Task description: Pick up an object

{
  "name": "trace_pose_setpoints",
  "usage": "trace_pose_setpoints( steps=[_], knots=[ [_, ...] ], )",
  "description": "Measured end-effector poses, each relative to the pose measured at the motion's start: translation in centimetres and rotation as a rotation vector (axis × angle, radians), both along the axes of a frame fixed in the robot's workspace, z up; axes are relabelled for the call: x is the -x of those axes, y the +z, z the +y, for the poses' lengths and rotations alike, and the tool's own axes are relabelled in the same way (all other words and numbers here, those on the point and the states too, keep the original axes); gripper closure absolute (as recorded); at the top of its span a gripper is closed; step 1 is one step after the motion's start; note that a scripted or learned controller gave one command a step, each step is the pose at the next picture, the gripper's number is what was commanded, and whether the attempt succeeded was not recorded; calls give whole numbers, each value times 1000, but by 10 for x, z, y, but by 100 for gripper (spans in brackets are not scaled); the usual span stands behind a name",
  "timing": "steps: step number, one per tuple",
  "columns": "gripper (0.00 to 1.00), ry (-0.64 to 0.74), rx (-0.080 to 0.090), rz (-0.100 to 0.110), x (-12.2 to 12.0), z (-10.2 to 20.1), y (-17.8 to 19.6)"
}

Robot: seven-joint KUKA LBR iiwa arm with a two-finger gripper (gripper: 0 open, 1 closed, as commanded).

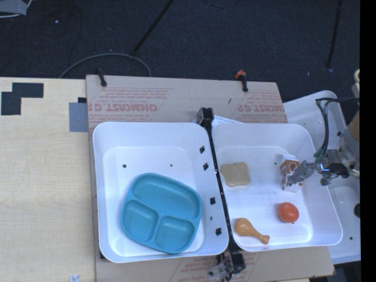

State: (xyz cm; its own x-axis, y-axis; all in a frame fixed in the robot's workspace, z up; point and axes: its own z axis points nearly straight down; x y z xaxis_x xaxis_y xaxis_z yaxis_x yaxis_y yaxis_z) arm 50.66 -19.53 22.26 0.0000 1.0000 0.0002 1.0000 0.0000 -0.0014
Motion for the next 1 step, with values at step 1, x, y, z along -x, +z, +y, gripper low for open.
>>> trace_pose_setpoints(
  steps=[1],
  knots=[
    [0, 0, -3, 7, 5, 4, -63]
  ],
)
